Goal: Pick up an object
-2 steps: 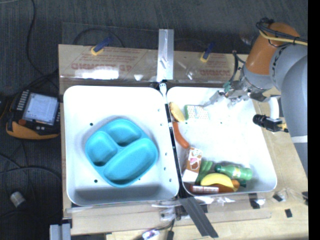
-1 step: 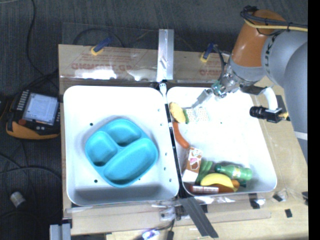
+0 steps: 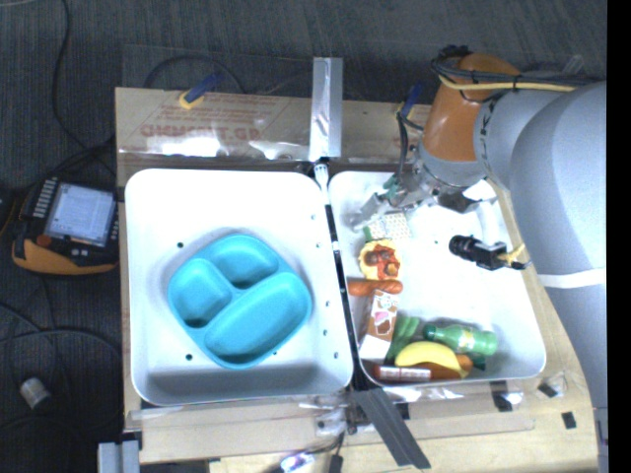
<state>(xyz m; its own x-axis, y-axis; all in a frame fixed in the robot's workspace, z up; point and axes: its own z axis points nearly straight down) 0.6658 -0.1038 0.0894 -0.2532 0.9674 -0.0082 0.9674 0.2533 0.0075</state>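
Gripper hangs low over the far left corner of the right bin, at the end of the grey arm, whose orange band sits just above it. From this angle I cannot tell whether it is open or closed, and nothing can be seen held in it.

Nearest to it is a small dotted packet, lying flat on the bin floor just below the tip. I cannot tell whether the two touch. Next toward the near edge comes a round orange-and-yellow disc, then a red sausage lying crosswise, then a small carton. All four run in a line along the bin's left wall.

A cluster fills the near left part of the same bin: a green bottle on its side, a banana pressed against it, and a red stick at the near wall.

The left bin holds a blue divided tray, set at a slant.

Both bins rest on brown cardboard, with a metal strip standing between them at the far side. On the dark carpet to the left lies a handheld pendant with a lit screen.
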